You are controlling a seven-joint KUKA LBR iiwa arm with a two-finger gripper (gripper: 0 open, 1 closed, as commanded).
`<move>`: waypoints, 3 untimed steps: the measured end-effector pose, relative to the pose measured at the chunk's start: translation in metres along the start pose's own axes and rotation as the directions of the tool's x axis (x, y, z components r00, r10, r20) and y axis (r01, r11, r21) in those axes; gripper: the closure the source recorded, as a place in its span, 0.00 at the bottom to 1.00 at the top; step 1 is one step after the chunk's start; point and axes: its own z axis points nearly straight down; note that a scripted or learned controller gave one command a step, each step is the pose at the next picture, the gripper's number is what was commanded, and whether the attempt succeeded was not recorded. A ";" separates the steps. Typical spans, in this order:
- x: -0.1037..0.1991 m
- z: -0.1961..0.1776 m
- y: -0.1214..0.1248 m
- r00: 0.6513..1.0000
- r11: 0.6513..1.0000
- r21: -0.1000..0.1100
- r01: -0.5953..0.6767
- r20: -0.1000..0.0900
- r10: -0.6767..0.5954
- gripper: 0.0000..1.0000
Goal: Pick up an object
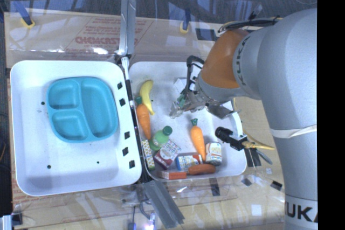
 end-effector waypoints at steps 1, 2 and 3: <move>0.024 -0.123 0.030 1.000 1.000 -0.006 -0.019 0.002 0.019 1.00; 0.025 -0.123 0.030 1.000 1.000 -0.006 -0.019 0.002 0.020 0.00; 0.002 0.002 -0.001 0.999 0.999 -0.004 0.035 0.001 -0.035 0.00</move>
